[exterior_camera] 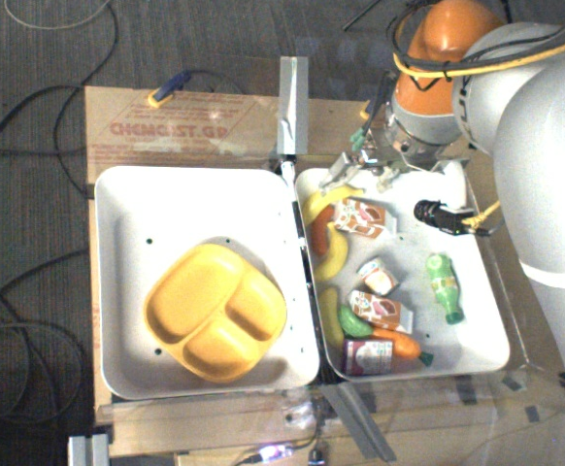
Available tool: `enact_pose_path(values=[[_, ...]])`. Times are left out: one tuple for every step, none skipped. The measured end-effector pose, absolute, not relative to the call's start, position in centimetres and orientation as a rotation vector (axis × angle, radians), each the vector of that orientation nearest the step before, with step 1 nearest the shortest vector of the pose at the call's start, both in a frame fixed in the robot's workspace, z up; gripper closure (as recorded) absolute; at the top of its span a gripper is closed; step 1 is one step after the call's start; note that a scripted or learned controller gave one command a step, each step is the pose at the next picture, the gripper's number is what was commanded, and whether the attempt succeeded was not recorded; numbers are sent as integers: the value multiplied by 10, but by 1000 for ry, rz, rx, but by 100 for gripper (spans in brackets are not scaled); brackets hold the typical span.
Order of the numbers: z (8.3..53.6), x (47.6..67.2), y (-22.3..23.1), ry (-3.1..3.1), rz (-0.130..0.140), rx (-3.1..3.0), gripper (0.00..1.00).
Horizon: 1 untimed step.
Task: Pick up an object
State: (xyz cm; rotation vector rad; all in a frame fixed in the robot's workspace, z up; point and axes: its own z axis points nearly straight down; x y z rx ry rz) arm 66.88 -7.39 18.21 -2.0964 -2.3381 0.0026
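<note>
My gripper [361, 175] hangs over the far left corner of the right bin [486, 343], with its fingers apart and nothing between them. Just below it lie a yellow banana [333, 252] and a red-and-white carton [361, 218]. Further toward the front are a small carton [379, 280], another red-and-white carton [377, 310], a green bottle [444, 287], a carrot [398, 343], a green vegetable [354, 323] and a dark red packet [366, 357].
The left bin [127, 221] holds a yellow divided plate [216, 310]. A metal divider [292, 105] rises between the bins at the back. Cardboard [185, 129] lies behind the left bin. The arm's grey body fills the right side.
</note>
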Motion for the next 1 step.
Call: enact_pose_path(values=[[241,601,-51,-2568,4,-1807,100]])
